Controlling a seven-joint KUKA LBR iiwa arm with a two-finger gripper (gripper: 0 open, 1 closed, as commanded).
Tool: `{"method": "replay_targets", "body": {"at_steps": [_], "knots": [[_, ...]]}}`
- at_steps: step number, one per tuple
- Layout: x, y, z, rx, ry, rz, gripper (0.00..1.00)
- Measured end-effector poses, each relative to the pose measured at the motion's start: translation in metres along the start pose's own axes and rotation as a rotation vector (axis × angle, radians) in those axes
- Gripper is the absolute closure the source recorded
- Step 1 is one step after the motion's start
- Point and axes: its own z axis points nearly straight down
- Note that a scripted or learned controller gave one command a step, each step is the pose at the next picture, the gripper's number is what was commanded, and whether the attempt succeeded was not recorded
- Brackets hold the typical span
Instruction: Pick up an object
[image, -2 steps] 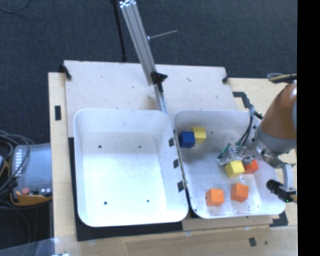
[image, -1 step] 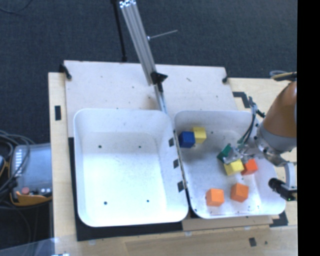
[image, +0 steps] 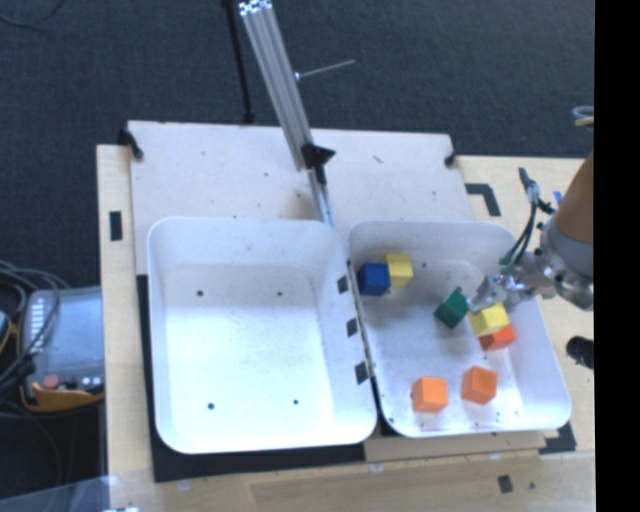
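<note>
The right bin (image: 540, 400) holds several small blocks. A blue block (image: 373, 279) and a yellow block (image: 399, 268) touch each other near its far left. A green block (image: 452, 308) lies in the middle. Another yellow block (image: 489, 319) rests against a red-orange block (image: 497, 337) at the right side. Two orange blocks (image: 430, 394) (image: 479, 385) lie near the front wall. My gripper (image: 497, 295) hangs low over the right side of this bin, directly above and touching or nearly touching the second yellow block, with the green block just to its left.
The left bin (image: 170, 300) stands beside the right one, and their walls meet in the middle. A slanted metal pole (image: 285, 90) rises behind the bins. The grey arm (image: 565, 260) comes in over the right bin's right rim.
</note>
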Motion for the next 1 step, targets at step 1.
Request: {"method": "replay_targets", "body": {"at_steps": [1], "knots": [[-0.0005, -0.0075, -0.0494, 0.001, 0.001, -0.002, 1.0]]}}
